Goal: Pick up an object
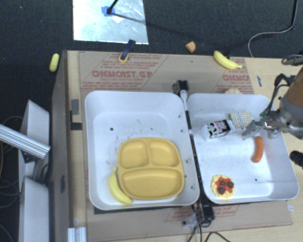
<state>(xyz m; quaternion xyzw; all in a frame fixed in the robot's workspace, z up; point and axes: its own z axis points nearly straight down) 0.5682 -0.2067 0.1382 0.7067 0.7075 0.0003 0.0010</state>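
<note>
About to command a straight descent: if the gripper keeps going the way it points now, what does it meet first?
Most likely the orange sausage, which lies just below the gripper in the right bin. Depth is unclear from this slant.

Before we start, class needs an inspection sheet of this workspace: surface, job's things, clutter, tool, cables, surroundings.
Surface: two white bins, left bin and right bin, side by side on a bench.
Job's things: yellow divided plate and banana in left bin; sausage, milk carton, small pizza in right bin.
Clutter: second banana on the bench behind the bins.
Tool: tool over right bin, above the sausage; grip unclear.
Cables: cable on the floor.
Surroundings: dark carpet.
</note>
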